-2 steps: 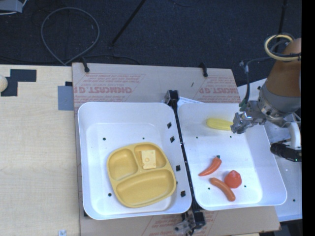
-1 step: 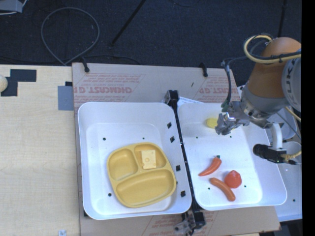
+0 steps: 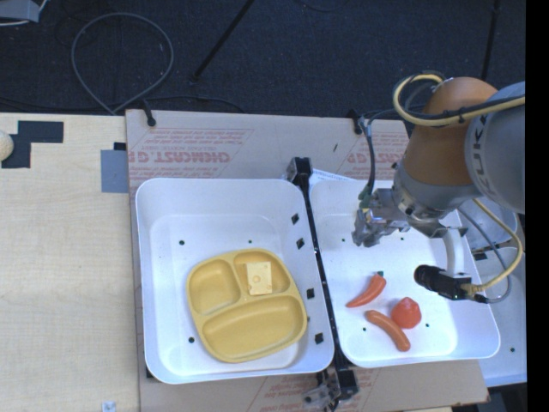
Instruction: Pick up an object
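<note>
Two white bins side by side on bench. Grey arm with orange band reaches in from right; gripper [image 3: 371,230] hangs over upper part of right bin [image 3: 480,342]. Whether it is parted or closed: cannot tell. Nothing seen held. Below gripper, apart from it, on bin floor: red chili pepper [image 3: 367,291] nearest, then red tomato [image 3: 407,312] and orange sausage [image 3: 388,330]. Left bin [image 3: 163,230] holds yellow divided tray [image 3: 244,329] with small yellow block [image 3: 259,277] in one upper compartment.
</note>
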You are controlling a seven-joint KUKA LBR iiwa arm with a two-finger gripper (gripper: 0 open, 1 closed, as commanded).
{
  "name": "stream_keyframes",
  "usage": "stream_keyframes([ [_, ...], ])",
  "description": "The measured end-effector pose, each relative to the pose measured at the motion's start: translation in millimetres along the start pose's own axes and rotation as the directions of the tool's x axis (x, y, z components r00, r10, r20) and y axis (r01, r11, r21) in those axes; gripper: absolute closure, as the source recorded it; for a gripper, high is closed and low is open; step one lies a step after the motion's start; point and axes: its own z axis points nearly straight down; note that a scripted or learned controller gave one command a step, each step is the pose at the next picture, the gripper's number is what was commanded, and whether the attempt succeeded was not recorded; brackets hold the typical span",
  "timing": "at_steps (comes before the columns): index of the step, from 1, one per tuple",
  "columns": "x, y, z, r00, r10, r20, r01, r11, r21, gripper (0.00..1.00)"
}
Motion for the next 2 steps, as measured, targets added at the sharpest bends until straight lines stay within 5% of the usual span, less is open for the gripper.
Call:
stream_keyframes([
  [2,100,-20,10,1.000,-0.001,0.000,0.001,1.000,0.001,1.00],
])
